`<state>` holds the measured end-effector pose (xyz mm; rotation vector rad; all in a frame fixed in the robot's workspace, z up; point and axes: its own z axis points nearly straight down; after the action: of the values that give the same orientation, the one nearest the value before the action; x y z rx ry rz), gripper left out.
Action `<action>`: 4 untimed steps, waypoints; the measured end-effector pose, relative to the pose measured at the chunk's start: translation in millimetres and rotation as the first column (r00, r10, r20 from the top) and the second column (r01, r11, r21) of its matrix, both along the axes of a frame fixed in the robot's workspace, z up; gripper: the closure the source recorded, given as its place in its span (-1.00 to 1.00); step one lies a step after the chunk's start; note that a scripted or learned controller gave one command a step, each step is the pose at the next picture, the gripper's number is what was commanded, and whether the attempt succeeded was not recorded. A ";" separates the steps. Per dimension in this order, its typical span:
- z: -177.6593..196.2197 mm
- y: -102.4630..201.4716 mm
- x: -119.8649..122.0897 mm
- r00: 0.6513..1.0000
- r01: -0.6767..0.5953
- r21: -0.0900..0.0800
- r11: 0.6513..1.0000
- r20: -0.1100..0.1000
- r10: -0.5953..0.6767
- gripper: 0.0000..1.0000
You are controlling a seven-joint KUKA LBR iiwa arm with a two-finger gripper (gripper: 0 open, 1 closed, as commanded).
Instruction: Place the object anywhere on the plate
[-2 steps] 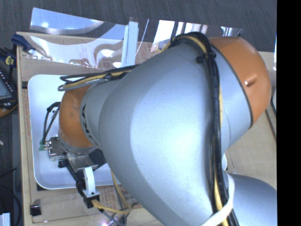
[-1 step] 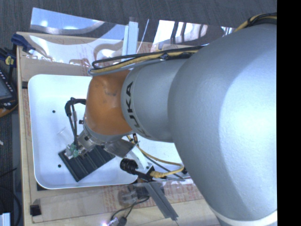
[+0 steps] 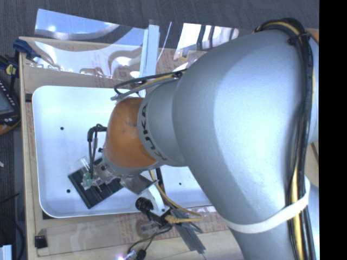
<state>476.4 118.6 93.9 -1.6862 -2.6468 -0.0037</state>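
My grey arm with its orange band (image 3: 127, 134) reaches in from the right and covers most of the view. The gripper (image 3: 89, 186), a black block with a small green part on it, hangs low over the front left part of the left white bin (image 3: 54, 123). The arm's bulk hides the right half of this bin and whatever lies under the wrist.
Bare white bin floor (image 3: 65, 145) lies to the left of and behind the gripper. The bin's front rim (image 3: 81, 213) runs close under the gripper. Cables and a connector (image 3: 162, 215) hang off the wrist over the wooden bench edge at the front.
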 end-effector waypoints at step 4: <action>39.0 58.2 -2.8 0.914 0.405 -0.009 0.914 -0.007 -0.405 1.00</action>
<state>473.7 176.8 133.0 -2.1958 -2.2376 0.0124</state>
